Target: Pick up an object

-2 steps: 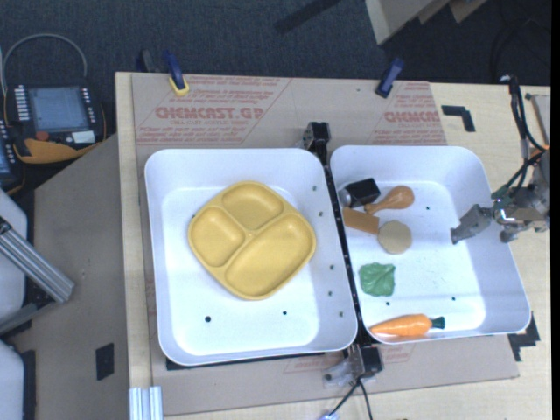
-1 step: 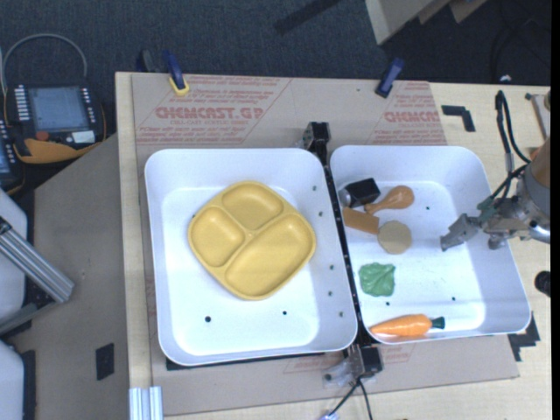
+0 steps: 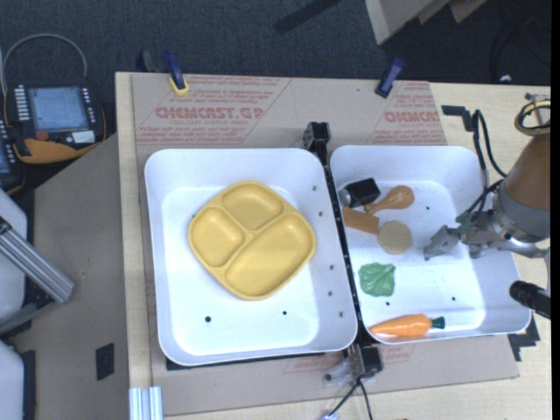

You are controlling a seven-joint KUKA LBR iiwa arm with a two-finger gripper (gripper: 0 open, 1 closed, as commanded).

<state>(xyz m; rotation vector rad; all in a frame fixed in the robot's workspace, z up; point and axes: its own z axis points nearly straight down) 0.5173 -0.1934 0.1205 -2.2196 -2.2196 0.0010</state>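
The right bin [image 3: 411,154] holds a small black block [image 3: 360,189], a wooden spoon [image 3: 389,201], a round beige piece [image 3: 395,236], a green leaf-shaped toy [image 3: 377,279] and an orange carrot [image 3: 402,326] along its front wall. My gripper [image 3: 440,244] hangs low over the right half of this bin, pointing left. It sits a short way right of the beige piece and apart from it. I see nothing in its grasp.
A yellow divided plate [image 3: 252,239] lies in the middle of the left bin [image 3: 157,261]. The arm's orange band [image 3: 532,175] and cables stand over the right bin's right wall. Bare white floor shows in the right bin between the gripper and the carrot.
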